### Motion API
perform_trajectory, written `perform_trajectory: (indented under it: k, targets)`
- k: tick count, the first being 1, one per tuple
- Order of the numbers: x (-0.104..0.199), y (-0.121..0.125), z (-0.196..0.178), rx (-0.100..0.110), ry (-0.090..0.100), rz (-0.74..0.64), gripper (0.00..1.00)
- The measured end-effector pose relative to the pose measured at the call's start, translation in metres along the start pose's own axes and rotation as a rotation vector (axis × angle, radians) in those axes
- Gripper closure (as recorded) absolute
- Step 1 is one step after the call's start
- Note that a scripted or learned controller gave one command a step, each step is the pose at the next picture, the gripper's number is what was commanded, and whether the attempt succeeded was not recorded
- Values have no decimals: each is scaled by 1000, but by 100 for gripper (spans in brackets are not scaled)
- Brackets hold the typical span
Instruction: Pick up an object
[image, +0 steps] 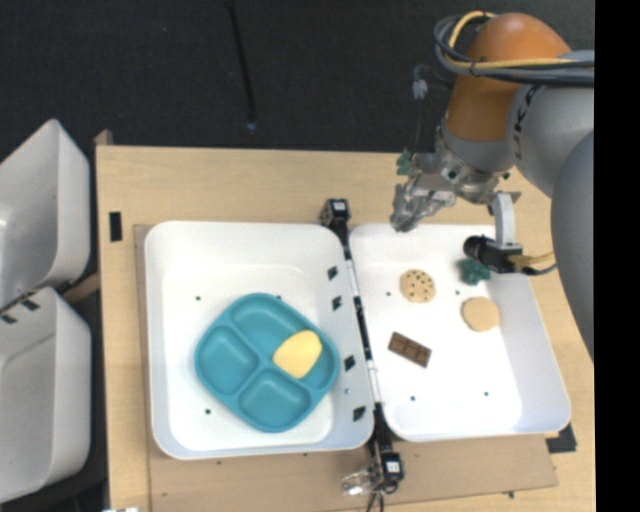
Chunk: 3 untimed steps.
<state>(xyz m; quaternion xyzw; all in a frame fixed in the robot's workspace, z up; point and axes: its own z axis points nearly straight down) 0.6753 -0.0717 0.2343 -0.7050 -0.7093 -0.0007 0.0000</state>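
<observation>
A: Where was the gripper (405, 215) seen?

B: It was seen above the far left corner of the right bin (530, 400), hung from the grey arm (500, 90) with its orange band. Nothing was seen between the fingers. Whether they were set wide or narrow could not be told, as they were too small and blurred.

A: What was laid in the right bin?

B: 4 things were counted. A round cookie (417, 286) with dark chips was placed near the middle of the far half. A tan disc (481, 314) was set to its right, apart from it. A brown bar (409, 349) was laid nearer the front, slightly tilted, well clear of both. A small green piece (472, 269) was seen at the far right, just beside a black fitting at the rim.

A: And the left bin (175, 420)?

B: A blue tray (240, 375) with 3 compartments was held there, turned at a slant. A yellow lump (297, 353) was rested on its right side, over the divider between compartments.

A: Was anything touched by the gripper?

B: No contact with any of the things could be made out; the cookie was the nearest, and it was still apart. Both bins were carried side by side on the bench (250, 185).
</observation>
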Motion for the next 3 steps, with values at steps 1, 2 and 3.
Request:
perform_trajectory:
  k: [1, 2, 3]
  targets:
    - [54, -22, -6, 1, 0, 0, 100]
    - [111, -25, -5, 2, 0, -1, 100]
    - [161, -51, -5, 2, 0, -1, 100]
